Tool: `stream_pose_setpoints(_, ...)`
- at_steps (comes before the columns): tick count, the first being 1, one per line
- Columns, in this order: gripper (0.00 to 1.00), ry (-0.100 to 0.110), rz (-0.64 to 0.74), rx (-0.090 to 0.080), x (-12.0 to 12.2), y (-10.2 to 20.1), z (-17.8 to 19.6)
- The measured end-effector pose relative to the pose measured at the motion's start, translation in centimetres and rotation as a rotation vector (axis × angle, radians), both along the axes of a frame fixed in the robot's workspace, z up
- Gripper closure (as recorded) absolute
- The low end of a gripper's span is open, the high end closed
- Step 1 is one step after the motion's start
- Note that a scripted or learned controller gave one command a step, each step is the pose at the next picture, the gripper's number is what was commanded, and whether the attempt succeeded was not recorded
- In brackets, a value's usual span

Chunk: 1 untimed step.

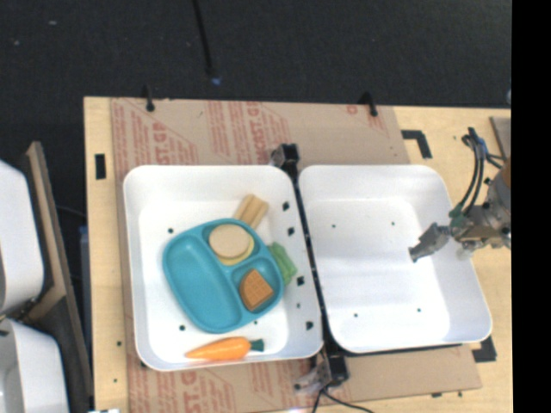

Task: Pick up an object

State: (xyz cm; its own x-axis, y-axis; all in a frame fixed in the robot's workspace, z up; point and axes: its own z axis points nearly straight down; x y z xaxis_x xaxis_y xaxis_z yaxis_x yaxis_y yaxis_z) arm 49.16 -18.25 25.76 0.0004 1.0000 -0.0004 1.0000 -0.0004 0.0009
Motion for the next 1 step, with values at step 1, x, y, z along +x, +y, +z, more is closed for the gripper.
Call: stream_pose_setpoints(1,0.0,0.007,-0.002,0.001,3.43,-3.49,-7.36)
